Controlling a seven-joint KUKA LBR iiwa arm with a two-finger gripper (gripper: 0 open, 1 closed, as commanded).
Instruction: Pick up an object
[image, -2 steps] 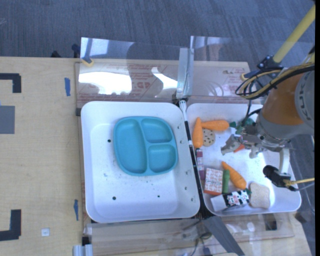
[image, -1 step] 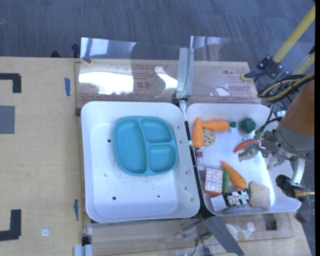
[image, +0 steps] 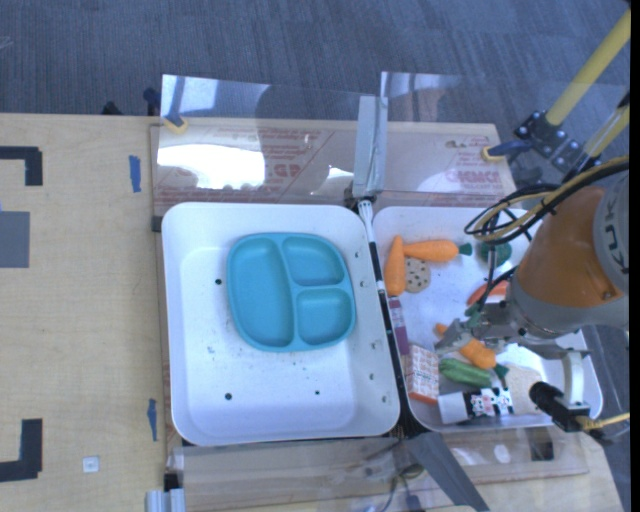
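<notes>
Two white bins sit side by side on my desk (image: 70, 330). The left bin (image: 200, 400) at the frame's centre holds a blue divided plate (image: 291, 291). The right bin (image: 440, 215) carries the clutter: an orange carrot (image: 432, 250) lying near its top, a second one (image: 395, 265) upright just left of it, a cookie (image: 416, 276) touching that, a green vegetable (image: 462, 372) lower down, and a small black-and-white carton (image: 478, 404) near the bottom rim. My arm (image: 560, 260) comes in from the right, with the end effector (image: 468, 333) low over the bin, just above a small orange piece (image: 479, 353). I cannot tell whether it is clenched or released.
</notes>
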